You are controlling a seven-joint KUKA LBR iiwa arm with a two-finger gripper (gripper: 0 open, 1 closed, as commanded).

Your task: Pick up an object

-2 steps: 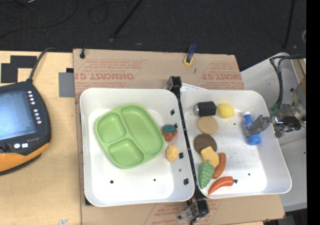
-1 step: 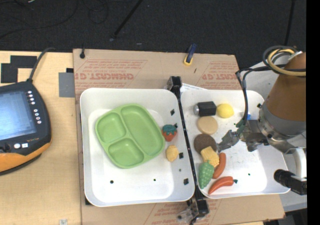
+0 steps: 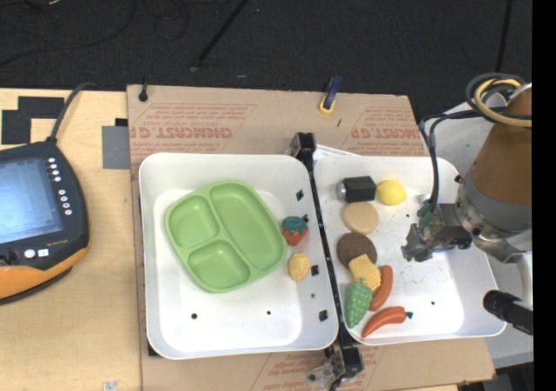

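Gripper (image 3: 417, 246): sat low in the right bin (image 3: 452, 315), couldn't tell its grip state tbh
Closest stuff: brown disc (image 3: 355, 248) and corn (image 3: 366, 272), around 9 o'clock of it
Others: yellow lemon (image 3: 392, 192), black block (image 3: 357, 188) toward 11 o'clock
Left bin (image 3: 174, 328): green divided tray (image 3: 224, 235)

Grey arm (image 3: 497, 207) with a broad orange band, black and yellow cables (image 3: 491, 94) looped above it, dark metal gripper (image 3: 417, 241)
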